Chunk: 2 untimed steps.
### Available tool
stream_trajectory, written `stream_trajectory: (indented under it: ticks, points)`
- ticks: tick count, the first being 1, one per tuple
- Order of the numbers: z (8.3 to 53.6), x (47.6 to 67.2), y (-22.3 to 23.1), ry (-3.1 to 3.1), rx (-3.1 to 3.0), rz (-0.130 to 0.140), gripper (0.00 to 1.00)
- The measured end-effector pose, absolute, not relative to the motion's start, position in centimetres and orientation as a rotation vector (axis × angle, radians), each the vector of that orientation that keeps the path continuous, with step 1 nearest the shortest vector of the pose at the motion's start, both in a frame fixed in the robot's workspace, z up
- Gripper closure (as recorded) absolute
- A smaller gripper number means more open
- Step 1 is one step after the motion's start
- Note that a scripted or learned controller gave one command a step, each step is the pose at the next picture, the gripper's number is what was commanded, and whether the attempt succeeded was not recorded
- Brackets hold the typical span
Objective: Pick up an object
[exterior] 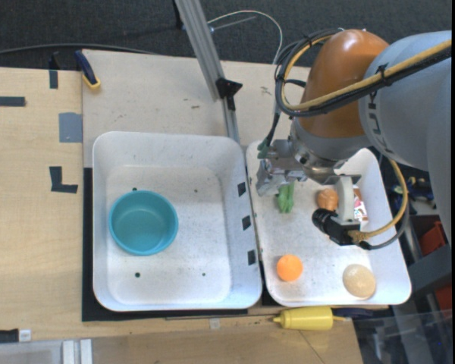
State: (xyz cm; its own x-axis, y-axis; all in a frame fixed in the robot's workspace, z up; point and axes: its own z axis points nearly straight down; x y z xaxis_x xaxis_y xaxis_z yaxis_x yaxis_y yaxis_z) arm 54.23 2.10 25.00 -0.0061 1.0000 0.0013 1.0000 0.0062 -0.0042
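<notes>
Objects for picking are spread over the right white bin [387, 275], in the right half of the frame. A small green item [286, 198] is seen near the bin's upper left, directly beneath the metal two-finger gripper [279, 179]; whether the gripper is gripping it or merely above it cannot be told. A light-brown rounded object [327, 199] and a small white and red packet [358, 211] are partly hidden under the arm. An orange ball [290, 268] and a pale beige ball [359, 280] lie toward the bin's lower edge. A round teal bowl [142, 222] sits in the left white bin [114, 146]. A yellow clamp handle [307, 318] is placed just below the right bin.
</notes>
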Motion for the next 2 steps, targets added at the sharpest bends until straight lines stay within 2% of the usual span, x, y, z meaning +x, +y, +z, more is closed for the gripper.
stream_trajectory:
  ticks: [1,2]
  points:
    - [22.6,52.7,7.3,-2.225,-2.211,0.007,1.00]
    - [22.2,52.0,9.9,-2.224,-2.214,0.005,1.00]
